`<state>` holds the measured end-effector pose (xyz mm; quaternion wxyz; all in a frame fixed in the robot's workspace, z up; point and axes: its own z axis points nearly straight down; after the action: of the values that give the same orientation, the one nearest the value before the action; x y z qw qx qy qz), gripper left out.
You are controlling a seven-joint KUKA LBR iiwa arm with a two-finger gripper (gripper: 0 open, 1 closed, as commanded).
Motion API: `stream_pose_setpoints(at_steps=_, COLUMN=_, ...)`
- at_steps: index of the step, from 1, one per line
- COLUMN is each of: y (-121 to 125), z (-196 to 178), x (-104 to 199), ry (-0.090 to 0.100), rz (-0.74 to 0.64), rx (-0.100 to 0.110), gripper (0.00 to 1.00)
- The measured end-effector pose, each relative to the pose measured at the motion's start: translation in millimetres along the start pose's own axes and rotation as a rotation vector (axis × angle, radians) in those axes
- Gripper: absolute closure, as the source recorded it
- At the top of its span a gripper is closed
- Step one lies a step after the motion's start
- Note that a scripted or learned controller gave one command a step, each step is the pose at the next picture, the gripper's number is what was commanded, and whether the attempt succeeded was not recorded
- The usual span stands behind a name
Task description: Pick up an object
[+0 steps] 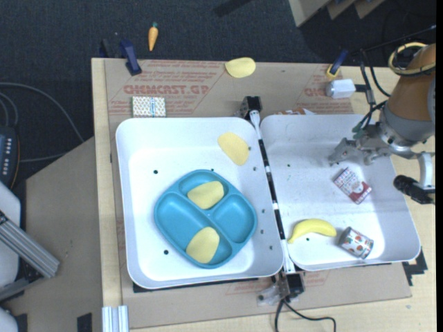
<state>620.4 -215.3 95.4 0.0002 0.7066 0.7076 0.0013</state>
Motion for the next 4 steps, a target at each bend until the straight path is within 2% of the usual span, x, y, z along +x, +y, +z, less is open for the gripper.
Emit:
stream_pose_setpoints(at_steps=1, y=-44.9, z=10.4, x=-3.9, ry=0.007, rz=-0.003, rx=0.004, gripper=0.00)
stream_pose_setpoints(at_steps=2, y=-45.4, z=0.6, x=-7.6, ry=-0.001, rz=0.001, rx=0.001, gripper=1.00)
stream_pose_setpoints(at_steps=3, y=-46.6, z=10.4, x=72.3, ry=0.000, rz=0.000, rx=0.002, gripper=1.00)
stream_pose_setpoints(at_steps=4, y=-83.2, z=-89.7, x=141.0, ry=-0.001, rz=0.000, rx=0.000, gripper=1.00)
